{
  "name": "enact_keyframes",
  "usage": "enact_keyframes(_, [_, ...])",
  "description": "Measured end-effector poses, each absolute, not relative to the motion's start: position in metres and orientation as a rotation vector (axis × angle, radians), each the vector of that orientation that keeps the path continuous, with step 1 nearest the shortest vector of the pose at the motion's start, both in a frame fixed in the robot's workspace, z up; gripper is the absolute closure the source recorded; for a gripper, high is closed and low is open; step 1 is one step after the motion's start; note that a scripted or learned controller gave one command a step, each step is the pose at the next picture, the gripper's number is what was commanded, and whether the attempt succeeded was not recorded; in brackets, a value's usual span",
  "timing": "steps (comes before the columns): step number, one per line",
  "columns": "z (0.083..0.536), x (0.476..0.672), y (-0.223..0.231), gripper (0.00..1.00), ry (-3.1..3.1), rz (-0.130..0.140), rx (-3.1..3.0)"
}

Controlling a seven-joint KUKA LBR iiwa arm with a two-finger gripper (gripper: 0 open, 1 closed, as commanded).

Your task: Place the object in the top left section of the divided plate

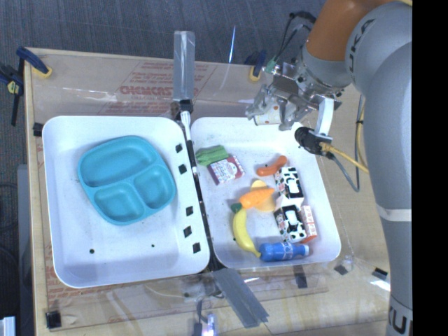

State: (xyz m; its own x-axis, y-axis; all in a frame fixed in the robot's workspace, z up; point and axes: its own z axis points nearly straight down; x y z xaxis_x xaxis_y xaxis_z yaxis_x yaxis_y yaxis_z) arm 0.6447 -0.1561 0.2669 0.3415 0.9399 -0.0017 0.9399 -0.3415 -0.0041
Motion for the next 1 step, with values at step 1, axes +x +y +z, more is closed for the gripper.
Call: enact_keyframes(1, [0.2354,0.5905,-0.1862,1.0,-1.631,0.009,-2.679])
